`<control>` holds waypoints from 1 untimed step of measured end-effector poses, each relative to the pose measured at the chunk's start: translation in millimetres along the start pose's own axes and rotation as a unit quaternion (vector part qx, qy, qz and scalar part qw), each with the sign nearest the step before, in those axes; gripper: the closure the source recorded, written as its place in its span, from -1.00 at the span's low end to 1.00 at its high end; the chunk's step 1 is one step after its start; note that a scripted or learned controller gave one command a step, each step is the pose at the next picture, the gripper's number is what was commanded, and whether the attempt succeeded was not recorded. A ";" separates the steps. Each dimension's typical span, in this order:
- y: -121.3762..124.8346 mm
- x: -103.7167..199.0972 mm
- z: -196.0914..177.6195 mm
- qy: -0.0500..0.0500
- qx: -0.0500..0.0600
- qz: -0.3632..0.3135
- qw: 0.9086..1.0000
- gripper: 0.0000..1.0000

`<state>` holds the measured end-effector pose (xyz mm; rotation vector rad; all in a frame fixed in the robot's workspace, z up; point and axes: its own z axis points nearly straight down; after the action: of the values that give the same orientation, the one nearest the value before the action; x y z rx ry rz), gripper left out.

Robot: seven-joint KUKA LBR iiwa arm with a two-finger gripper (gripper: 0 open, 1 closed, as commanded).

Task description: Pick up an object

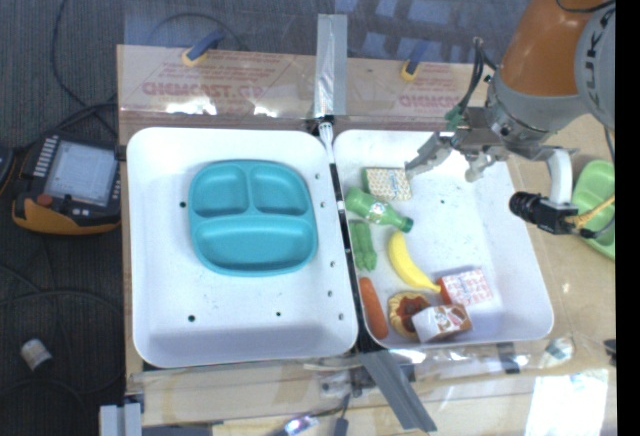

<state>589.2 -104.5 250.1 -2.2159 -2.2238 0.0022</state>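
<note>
While the arm reaches in from the upper right of the frame, we note its gripper (447,154) above the upper part of the right bin (500,244), fingers spread apart, nothing between them. Just left of it lies a cracker box (387,184); below that a green bottle (377,212), a banana (408,262), a hot dog (372,304) and small packets (455,302) toward lower centre. Left bin (160,254) carries a blue divided plate (252,216)

fixed overhead camera, slanted down, both bins (240,334)
</note>
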 end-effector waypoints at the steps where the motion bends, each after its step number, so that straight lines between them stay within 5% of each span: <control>1: -36.9 -5.3 131.5 0.000 0.001 0.015 1.000 -1.00</control>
<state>552.0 -109.9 118.6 -2.2468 -2.1896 0.0045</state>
